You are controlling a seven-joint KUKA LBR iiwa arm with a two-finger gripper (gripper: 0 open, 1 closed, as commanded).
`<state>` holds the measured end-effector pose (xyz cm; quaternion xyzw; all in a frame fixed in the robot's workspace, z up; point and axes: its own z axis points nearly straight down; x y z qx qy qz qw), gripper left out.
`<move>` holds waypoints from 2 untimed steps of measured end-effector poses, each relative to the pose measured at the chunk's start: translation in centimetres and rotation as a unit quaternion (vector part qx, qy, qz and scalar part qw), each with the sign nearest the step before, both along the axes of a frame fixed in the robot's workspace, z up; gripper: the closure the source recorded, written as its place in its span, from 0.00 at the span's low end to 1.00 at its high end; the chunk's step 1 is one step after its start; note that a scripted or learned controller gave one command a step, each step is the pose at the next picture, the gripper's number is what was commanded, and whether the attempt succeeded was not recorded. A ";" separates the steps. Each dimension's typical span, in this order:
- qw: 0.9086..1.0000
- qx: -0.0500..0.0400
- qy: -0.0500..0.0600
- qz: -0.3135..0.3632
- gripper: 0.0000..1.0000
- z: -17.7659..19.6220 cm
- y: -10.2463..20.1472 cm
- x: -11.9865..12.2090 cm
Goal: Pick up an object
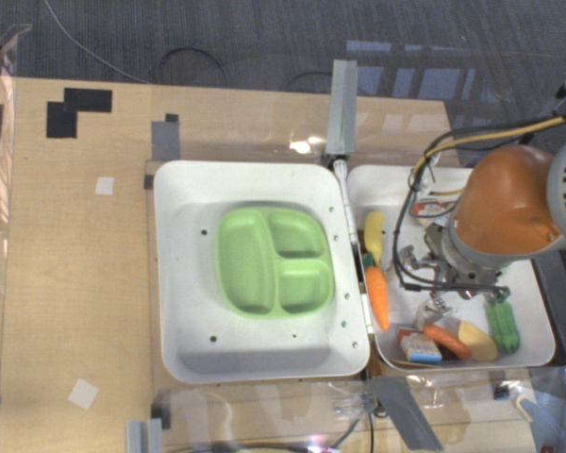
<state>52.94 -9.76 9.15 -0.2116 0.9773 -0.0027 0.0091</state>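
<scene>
While the arm reaches in from the right, its gripper (450,295) hangs low over the right bin (543,347), above the near half of that bin. Whether the tool is released or clenched cannot be told, because the orange band (505,201) and the wrist above it cover that part from this high angle.

Going from near to far: at the near edge of the right bin lies a cluster of toy food. A small blue and white block (420,349) sits at the near left. Beside it, to the right, a small orange carrot (446,340) lies slanted, touching a pale yellow wedge (477,340). Further right, a green pickle-shaped piece (503,325) lies with its long axis running near to far, close to the bin's right wall.

These pieces lie just nearer than the gripper, so a grasp would likely mean a short move toward the near edge and then down.

Along the left wall of the same bin, a larger carrot (378,298) lies lengthwise, near to far, well left of the gripper. Beyond it, further still, rests a yellow banana-like piece (374,233).

To the left, the other white bin (184,347) holds a green divided plate (274,260).
</scene>
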 end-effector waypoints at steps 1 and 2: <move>0.999 0.001 0.001 -0.042 0.00 -0.1 -2.9 4.7; 0.999 -0.002 0.003 0.051 0.00 3.6 -10.1 7.7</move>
